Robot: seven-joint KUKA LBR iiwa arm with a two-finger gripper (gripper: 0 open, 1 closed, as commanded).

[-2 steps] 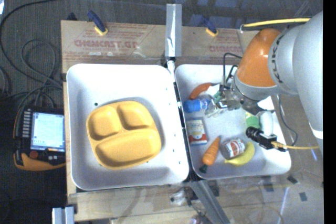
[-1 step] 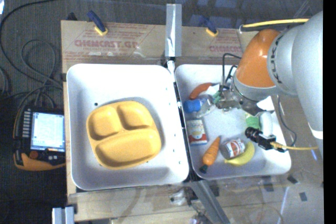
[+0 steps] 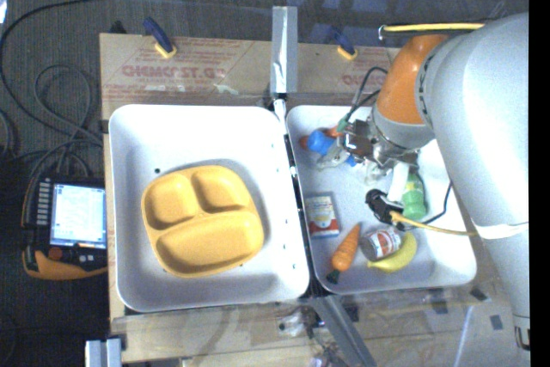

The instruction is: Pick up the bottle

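The bottle (image 3: 412,192), green with a white upper part, lies in the right bin (image 3: 447,266) near its right wall, partly under the arm's wrist. My gripper (image 3: 361,152) hangs over the upper middle of that bin, just left of the bottle and right of a blue object (image 3: 321,140). The wrist hides where the gripper's tip meets the bin's contents. Nothing shows as held.
In the right bin also lie a small red and white box (image 3: 322,214), a carrot (image 3: 345,247), a can (image 3: 379,242) and a banana (image 3: 397,256). A yellow divided plate (image 3: 204,217) sits in the left bin (image 3: 129,133). The big grey arm covers the bench's right side.
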